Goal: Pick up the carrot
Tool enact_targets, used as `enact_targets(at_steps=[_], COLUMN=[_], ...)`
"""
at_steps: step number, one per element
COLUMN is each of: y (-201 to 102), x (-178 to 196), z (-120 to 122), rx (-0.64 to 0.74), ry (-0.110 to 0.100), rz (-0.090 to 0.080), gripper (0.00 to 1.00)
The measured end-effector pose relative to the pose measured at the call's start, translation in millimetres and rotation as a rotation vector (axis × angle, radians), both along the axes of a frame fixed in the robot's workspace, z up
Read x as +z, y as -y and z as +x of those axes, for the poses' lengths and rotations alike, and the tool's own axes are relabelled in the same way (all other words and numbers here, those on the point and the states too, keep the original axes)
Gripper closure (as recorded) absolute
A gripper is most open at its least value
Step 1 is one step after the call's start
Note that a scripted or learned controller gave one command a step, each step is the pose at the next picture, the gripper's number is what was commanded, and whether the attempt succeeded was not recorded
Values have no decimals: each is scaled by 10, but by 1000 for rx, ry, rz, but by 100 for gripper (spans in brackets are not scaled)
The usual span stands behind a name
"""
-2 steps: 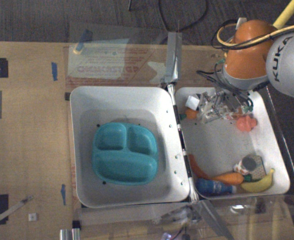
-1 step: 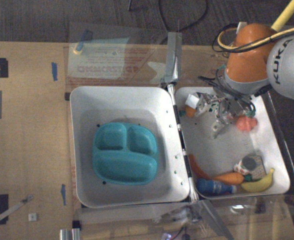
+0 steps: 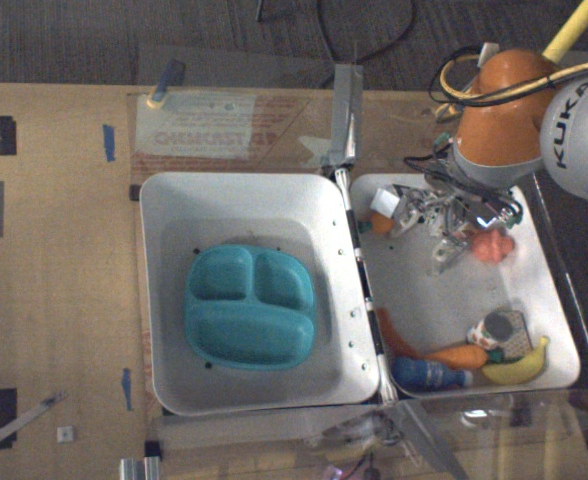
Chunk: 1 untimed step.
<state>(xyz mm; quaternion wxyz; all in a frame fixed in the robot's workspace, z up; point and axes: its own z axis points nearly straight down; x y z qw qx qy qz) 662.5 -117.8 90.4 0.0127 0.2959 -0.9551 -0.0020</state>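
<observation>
The carrot [image 3: 460,356] is orange and tapered. It lies near the front of the right bin [image 3: 546,268], between a blue bottle [image 3: 429,375] and a yellow banana [image 3: 519,365]. My gripper [image 3: 442,230] hangs over the back of that bin, well behind the carrot and apart from it. Nothing shows in its grasp. The orange wrist band sits just above it.
A pink object [image 3: 492,247] lies right of the gripper, and a white block [image 3: 384,202] and a small orange piece [image 3: 381,224] lie left of it. A thin red-orange item [image 3: 394,335] runs along the right bin's left wall. A grey-white object [image 3: 505,329] sits behind the banana. The left bin [image 3: 164,228] holds a teal divided plate [image 3: 250,306].
</observation>
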Motion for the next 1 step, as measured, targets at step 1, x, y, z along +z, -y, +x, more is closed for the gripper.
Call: enact_targets(at_steps=[1], y=[-14], x=[141], z=[70], rx=[-7], ry=[38], rz=[5], gripper=[100])
